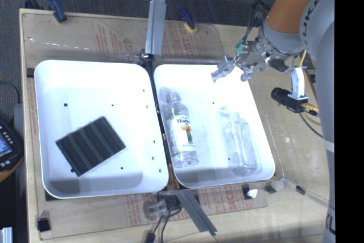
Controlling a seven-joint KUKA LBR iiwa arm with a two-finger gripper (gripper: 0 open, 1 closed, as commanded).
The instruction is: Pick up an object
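A clear plastic bottle (181, 129) with a white and orange label lies lengthwise along the left side of the right bin (259, 122). A second clear, unlabelled bottle (239, 142) lies near that bin's right wall. A black ridged slab (91, 145) rests tilted in the left bin (45, 82). My gripper (233, 72) hovers over the far right corner of the right bin, above and behind both bottles. Its fingers (220, 70) are spread open with nothing between them.
A grey metal post (154, 25) rises behind the seam between the bins. Blue clamps (56, 7) grip the bench's far edge. A black cable fitting (289, 98) hangs off the arm to the right of the right bin.
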